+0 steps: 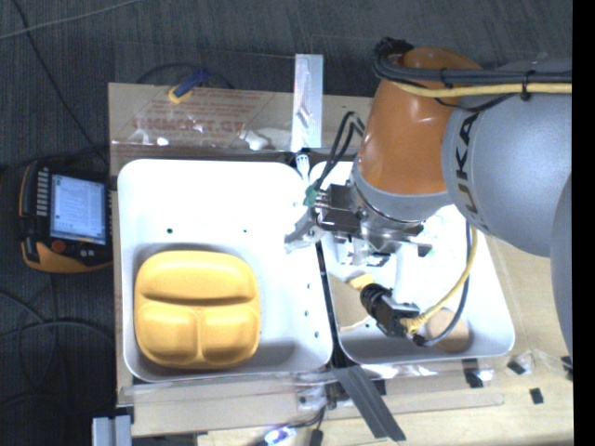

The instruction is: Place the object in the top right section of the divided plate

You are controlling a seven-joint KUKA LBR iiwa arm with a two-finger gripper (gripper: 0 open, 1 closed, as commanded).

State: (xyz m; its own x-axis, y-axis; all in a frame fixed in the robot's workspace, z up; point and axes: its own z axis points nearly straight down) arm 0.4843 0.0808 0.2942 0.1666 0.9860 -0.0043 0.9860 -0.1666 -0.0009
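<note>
A yellow divided plate (197, 305) lies in the front left of the left bin (214, 189). It has one long section at the back and two smaller ones at the front, and nothing lies in them. My gripper (375, 252) hangs over the left part of the right bin (497, 328), close to the wall between the bins, and the orange and grey wrist above hides most of it. A tan rounded object (452, 331) lies in the right bin's front right corner, partly behind a yellow cable. It is apart from the gripper.
The arm's large body covers most of the right bin. A black cable plug (386, 309) dangles below the wrist. A clear plastic bag (200, 119) lies on the bench behind the left bin. A handheld pendant (65, 214) sits left of the bench.
</note>
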